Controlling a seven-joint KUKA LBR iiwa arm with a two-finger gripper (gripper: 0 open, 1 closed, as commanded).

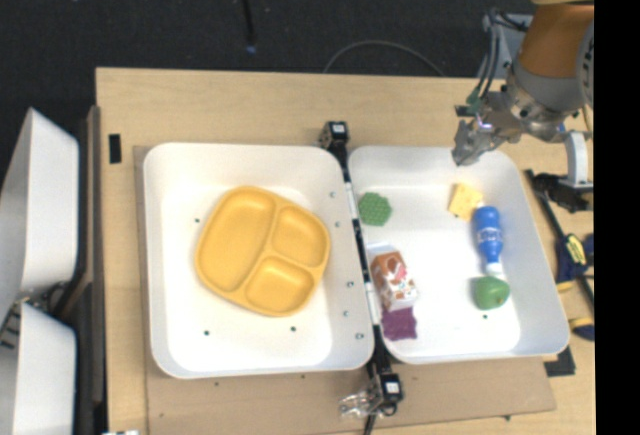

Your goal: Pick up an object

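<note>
Objects for picking are lying in the right bin [530,328]. Yellow block [463,200] is sitting near the bin's far edge, toward its far right corner. Blue bottle [487,238] is lying just beside it on the near side, along the right edge. Green ball [490,293] is resting just below the bottle's end, near the right edge. Green round piece [375,209] is sitting by the left edge. Small carton [394,281] is lying near the left edge, with a purple piece [399,325] touching its near end, close to the near left corner.

Claw [470,151] is hanging over the far edge of the right bin, tip pointing down. It is sitting just beyond the yellow block, apart from it, nothing seen between its tips. Cannot tell how far open it is. Arm [552,43] is reaching in from the right over the bench [230,103].

Left bin [170,323] is holding a yellow divided plate [262,249], tilted across its middle.
</note>
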